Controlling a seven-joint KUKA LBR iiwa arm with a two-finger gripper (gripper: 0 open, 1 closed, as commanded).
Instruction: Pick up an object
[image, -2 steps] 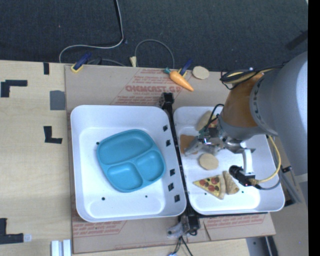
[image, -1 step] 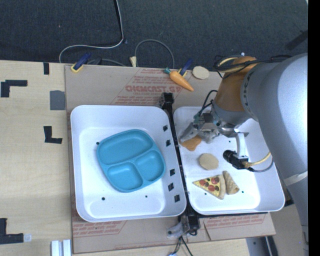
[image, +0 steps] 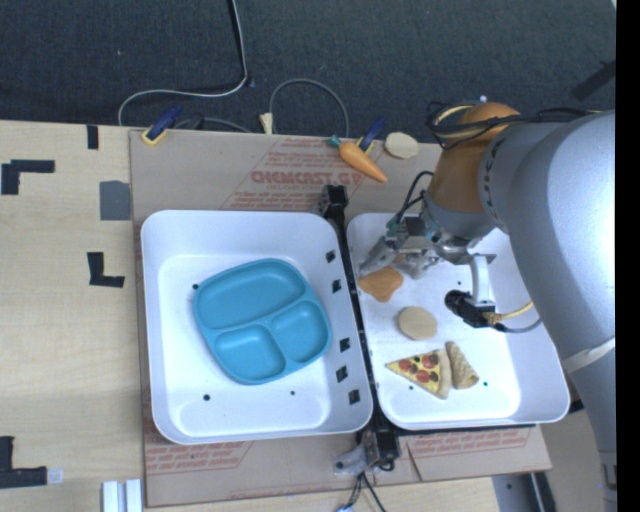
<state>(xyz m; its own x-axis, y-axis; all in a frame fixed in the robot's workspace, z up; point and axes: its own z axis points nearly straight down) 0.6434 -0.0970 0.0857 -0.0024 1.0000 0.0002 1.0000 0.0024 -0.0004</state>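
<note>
Wooden counter (image: 60, 330) with black tape marks, a cardboard sheet (image: 290, 175) on top, dark carpet behind with loose cables. We see two white bins side by side on the cardboard. Left bin (image: 165, 240) holds a blue divided plate (image: 262, 318), three compartments, lying flat near the bin's middle. Right bin (image: 535, 390) holds the small stuff: an orange-brown bread-like piece (image: 381, 285) near its upper left, a round beige cookie-like disc (image: 417, 323) just below that, and a toy pizza slice (image: 420, 371) beside a tan crust-shaped piece (image: 461, 366) near the front edge.

Arm (image: 560, 230) comes in from the right, orange band above the wrist, reaching down into the right bin's upper left part. Claw (image: 395, 256) sits low just above the orange-brown piece, near or touching it; we cannot tell if the claw is wide or narrow, and nothing is visibly gripped in it.

Outside the bins, on the cardboard at the back: a toy carrot (image: 362, 162) and a pale round piece (image: 401, 146) close by.
</note>
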